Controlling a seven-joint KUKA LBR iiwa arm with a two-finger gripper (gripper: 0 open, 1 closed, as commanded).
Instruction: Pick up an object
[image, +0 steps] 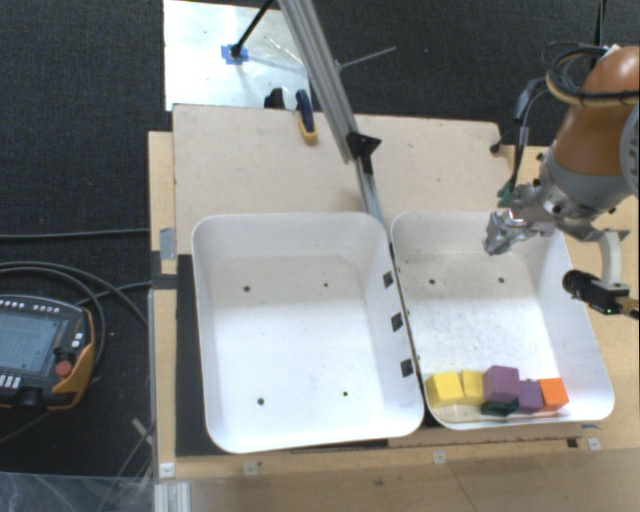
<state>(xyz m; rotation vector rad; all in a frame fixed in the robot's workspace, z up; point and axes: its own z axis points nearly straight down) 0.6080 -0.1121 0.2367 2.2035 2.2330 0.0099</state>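
Both bins, the left bin (300, 330) and the right bin (480, 300), are seen as smooth, slightly glossy white plastic, speckled with dirt. The bench top (260, 150) appears as matt, pale fibreboard. The blocks (497, 388) look matt, foam-like. The gripper (503, 235) is of bare, shiny metal.

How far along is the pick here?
Nothing looks done: the yellow blocks, purple blocks, dark green block and orange block lie along the right bin's near edge. The pincer hovers over the far end. Approach, grasp and lift remain.
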